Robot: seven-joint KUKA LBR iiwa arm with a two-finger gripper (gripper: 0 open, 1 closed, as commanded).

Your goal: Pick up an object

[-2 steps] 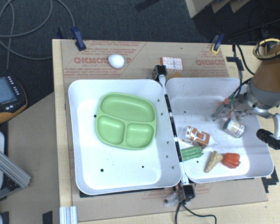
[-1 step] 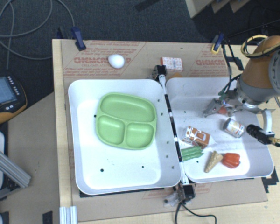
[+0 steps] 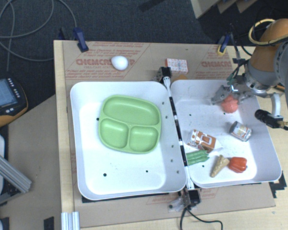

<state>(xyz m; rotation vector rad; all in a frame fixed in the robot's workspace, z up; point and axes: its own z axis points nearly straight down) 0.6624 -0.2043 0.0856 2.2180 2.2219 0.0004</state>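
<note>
Nearest the camera, along the front of the right bin (image 3: 271, 169), lie a red pepper (image 3: 237, 164), a tan cone-shaped piece (image 3: 219, 166) touching it, and a green pod (image 3: 197, 157) against the divider. Just behind these sit a small orange-and-white carton (image 3: 203, 140) and, toward the bin's right side, a grey tin (image 3: 240, 131) on its side. The left bin (image 3: 81, 128) holds a green divided plate (image 3: 130, 124), set well apart from all of the above.

Farther back in the right bin, the gripper (image 3: 227, 96) hangs directly over a round pinkish-red fruit (image 3: 230, 105), the likely object of the pick. Whether the tool is spread or closed, and whether it grips the fruit, cannot be told from this angle; the metal parts sit at the fruit's upper edge.

Beyond the bins, on the cardboard bench top (image 3: 144, 56), rest a white egg (image 3: 119, 62) and a small pink-checked box (image 3: 177, 65).

To do the step well: centre the tool over the fruit's widest part, descend until the tips pass its middle, close evenly, then lift straight up, since a round body is apt to roll or squirt sideways.
</note>
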